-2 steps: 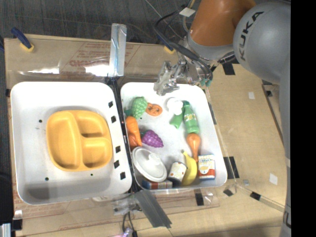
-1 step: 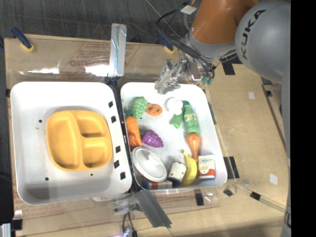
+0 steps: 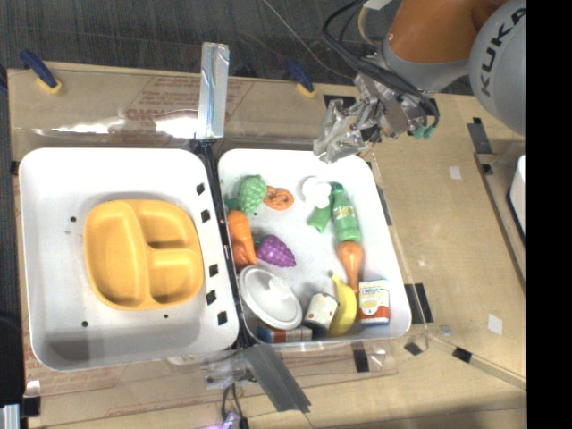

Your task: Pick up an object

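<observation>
My gripper (image 3: 332, 141) hangs over the back rim of the right bin (image 3: 393, 266), open, with nothing between its fingers. Below it the bin holds several toy foods. A green bottle (image 3: 343, 211) lies near the back right beside a small white piece (image 3: 313, 187). A green leafy vegetable (image 3: 252, 192) and an orange slice (image 3: 279, 198) sit at the back left. An orange carrot (image 3: 239, 239) lies along the left wall with purple grapes (image 3: 277, 253) next to it. A second carrot (image 3: 351, 259), a banana (image 3: 345, 305) and a small carton (image 3: 374, 300) crowd the front right.
A white bowl (image 3: 271, 299) and a small can (image 3: 319, 310) sit at the right bin's front. The left bin (image 3: 45, 195) holds a yellow divided tray (image 3: 143, 250). A taped divider (image 3: 214, 88) rises between the bins at the back. The arm's orange band (image 3: 438, 12) looms at the upper right.
</observation>
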You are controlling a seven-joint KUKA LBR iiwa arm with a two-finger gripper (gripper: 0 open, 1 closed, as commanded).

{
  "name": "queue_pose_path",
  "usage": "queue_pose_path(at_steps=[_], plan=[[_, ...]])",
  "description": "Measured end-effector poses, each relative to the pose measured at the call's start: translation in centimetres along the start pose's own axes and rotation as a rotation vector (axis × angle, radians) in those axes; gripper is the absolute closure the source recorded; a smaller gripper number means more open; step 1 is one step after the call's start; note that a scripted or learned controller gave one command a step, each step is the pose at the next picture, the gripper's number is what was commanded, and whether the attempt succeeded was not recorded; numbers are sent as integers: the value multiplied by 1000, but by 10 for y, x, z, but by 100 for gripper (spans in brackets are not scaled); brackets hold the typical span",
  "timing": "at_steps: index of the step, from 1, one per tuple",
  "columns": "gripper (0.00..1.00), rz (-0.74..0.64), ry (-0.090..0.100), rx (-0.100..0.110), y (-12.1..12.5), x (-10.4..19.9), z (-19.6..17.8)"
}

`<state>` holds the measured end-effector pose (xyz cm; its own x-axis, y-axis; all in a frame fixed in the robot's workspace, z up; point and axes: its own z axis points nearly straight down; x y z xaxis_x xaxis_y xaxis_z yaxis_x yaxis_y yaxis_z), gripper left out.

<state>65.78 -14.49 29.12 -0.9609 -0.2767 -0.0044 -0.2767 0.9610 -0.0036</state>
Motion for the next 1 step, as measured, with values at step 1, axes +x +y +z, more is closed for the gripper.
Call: queue_pose_path(at_steps=[1], plan=[[100, -126, 5, -5, 40, -1, 66]])
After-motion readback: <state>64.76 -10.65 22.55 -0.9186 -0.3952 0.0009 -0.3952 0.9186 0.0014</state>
